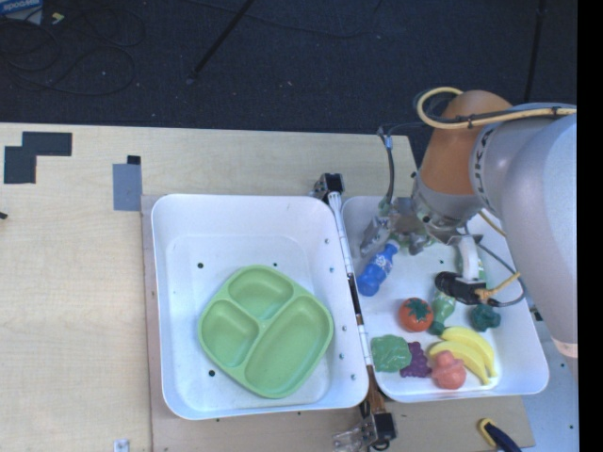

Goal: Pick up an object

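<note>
My gripper [396, 230] hangs over the far left part of the right bin [528, 377], below the orange band of the arm. A blue bottle [376, 270] lies just in front of it, tilted, close to the bin's left wall. Further forward lie a red tomato [415, 314], a green leafy piece [390, 352], purple grapes [415, 362], a yellow banana [470, 347], a pink fruit [449, 372] and two small dark green pieces [443, 306] [485, 318]. Nothing is seen held in the gripper.
The left bin [179, 252] holds a green divided plate [267, 330]. A black clip [329, 185] sits where the two bins meet at the back. The arm's grey body [537, 215] overhangs the right bin's far right side.
</note>
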Tool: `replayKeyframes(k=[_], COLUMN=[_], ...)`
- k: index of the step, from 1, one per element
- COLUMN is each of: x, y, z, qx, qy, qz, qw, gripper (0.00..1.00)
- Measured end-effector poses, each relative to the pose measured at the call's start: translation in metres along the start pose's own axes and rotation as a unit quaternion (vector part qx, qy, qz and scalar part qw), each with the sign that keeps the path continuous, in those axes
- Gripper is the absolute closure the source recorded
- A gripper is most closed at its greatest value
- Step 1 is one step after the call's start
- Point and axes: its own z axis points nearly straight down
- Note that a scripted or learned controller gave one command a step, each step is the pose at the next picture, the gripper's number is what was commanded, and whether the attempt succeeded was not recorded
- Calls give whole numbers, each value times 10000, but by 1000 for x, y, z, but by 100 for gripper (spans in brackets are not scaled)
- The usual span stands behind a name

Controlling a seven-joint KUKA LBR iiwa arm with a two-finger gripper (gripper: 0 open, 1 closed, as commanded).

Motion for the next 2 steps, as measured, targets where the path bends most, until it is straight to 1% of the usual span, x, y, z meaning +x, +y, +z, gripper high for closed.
replayKeyframes(k=[1,2], x=[-1,49], y=[0,-68], z=[-10,-87], qx=[12,28], qy=[0,63], qz=[-1,-54], qw=[10000,10000], gripper=[100,100])
